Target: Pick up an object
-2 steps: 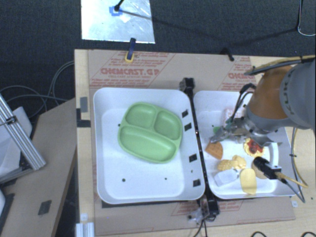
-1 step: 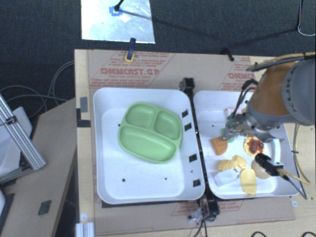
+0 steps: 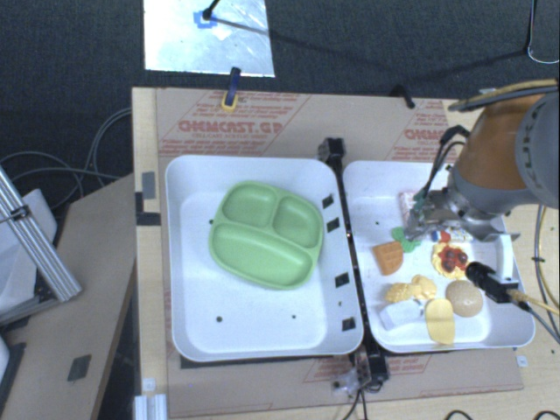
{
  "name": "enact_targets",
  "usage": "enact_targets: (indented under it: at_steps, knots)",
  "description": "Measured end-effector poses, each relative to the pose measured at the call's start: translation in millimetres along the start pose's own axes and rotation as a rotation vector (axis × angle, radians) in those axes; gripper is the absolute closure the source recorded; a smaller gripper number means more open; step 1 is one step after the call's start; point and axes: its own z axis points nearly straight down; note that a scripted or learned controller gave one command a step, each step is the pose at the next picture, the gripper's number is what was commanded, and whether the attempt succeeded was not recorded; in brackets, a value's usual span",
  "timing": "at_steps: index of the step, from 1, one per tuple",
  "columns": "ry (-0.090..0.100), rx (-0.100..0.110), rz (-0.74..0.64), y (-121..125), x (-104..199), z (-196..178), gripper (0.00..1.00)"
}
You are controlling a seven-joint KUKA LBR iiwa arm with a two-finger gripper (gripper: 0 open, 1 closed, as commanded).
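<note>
Fingers of your gripper (image 3: 426, 220) are too small and dark to read, so you cannot tell if they are apart, together, or pinching something. Your gripper hangs low over the right bin (image 3: 367, 186), near its far side, just past a small green piece (image 3: 399, 233).

Close by sit an orange block (image 3: 388, 256), a red and yellow toy (image 3: 451, 258), a lumpy yellow toy (image 3: 412, 289), a brown round toy (image 3: 465, 297) and a pale yellow toy (image 3: 440, 320). They crowd together. I think that is the trouble: your gripper may push one toy into the next, or pinch two at once, or slide off a round one.

A green plate (image 3: 266, 234) lies in the left bin (image 3: 188, 261), well apart.
</note>
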Motion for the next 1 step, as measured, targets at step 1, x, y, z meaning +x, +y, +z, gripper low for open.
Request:
enact_targets:
  at_steps: [1]
  knots:
    - [-0.001, -0.002, 0.0, 1.0, -7.2, -62.2, 1.0]
